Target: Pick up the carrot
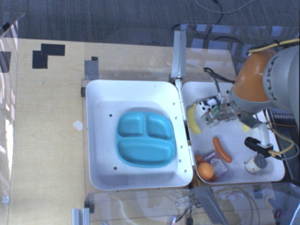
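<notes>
The carrot [221,149], an orange-red stick, lies slanted on the floor of the right bin [276,175], a little below its middle. My gripper [214,116] hangs over the upper left part of that bin, up and slightly left of the carrot, and apart from it. Nothing shows held in it. The arm's orange band and grey body cover the bin's upper right part.
A yellow banana [192,119] lies along the right bin's left wall, just left of the gripper. An orange ball [205,171] and a small wrapped packet [218,165] sit in the front left corner, below the carrot. The left bin [98,125] holds a blue divided plate [145,138].
</notes>
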You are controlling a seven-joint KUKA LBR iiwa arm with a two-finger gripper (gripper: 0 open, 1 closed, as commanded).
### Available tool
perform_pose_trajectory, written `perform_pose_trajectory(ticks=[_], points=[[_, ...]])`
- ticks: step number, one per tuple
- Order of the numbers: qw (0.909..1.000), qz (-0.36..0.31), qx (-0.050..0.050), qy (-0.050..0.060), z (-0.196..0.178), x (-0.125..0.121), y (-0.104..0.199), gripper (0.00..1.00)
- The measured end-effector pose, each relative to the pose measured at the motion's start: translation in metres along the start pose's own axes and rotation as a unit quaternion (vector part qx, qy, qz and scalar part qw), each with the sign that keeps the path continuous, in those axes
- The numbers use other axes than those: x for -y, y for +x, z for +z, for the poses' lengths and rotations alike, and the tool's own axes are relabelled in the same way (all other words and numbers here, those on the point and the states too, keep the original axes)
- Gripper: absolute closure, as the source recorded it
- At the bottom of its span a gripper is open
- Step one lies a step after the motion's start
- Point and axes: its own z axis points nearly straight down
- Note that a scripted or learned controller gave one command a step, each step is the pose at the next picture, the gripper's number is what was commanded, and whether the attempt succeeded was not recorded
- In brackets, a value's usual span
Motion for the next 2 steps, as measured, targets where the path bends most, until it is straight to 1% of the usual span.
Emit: perform_pose_trajectory(ticks=[1, 2], points=[[0.9945, -0.105, -0.001, 0.005, -0.100, 0.021, 0.031, 1.00], [0.9736, -0.228, -0.003, 0.005, -0.085, 0.018, 0.115, 1.00]])
